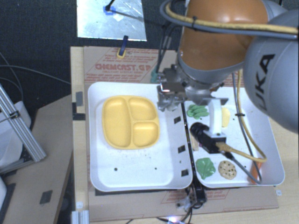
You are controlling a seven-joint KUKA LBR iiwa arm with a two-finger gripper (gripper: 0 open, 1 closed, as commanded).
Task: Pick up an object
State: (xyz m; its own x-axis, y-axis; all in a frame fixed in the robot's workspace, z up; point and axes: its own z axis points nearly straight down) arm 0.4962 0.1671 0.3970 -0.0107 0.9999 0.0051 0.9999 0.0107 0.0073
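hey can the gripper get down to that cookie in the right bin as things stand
Probably yes. The cookie lies flat and uncovered near the front of the right bin, with only a green piece beside it, apart.

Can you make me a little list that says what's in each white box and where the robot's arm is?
left bin: shallow white plastic bin holding a yellow divided plastic plate with three compartments
right bin: shallow white plastic bin holding a green leafy toy, a second green leafy toy, a brown speckled toy cookie and a pale yellow piece
arm: grey arm with orange band, over the far edge of the right bin
pincer: cannot tell its state
held: nothing seen held
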